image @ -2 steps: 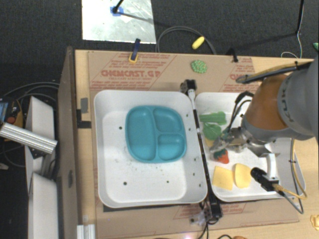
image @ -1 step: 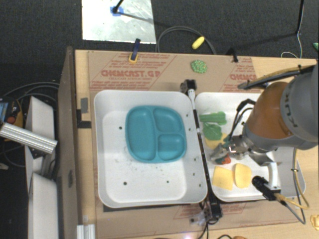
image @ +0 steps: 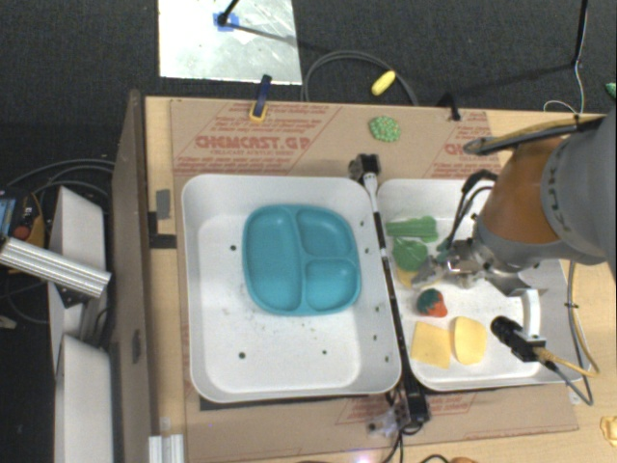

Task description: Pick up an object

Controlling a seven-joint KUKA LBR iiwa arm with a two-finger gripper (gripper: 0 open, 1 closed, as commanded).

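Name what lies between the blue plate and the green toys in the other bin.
In the camera view, the two bins' touching rims lie between the blue plate and the green toys.

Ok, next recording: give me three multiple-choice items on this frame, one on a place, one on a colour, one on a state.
1. Where does the plate lie?
A. left bin
B. right bin
C. on the floor

2. What colour is the plate?
A. red
B. teal
C. yellow

3. How does the plate lie?
A. flat, hollows up
B. on its edge
C. upside down on the arm

Key:
1 A, the plate lies in the middle of the left bin, apart from the arm.
2 B, it is teal against the white bin.
3 A, its three hollows face the camera.

The tool is over the right bin, near the green pieces and above the yellow slices.
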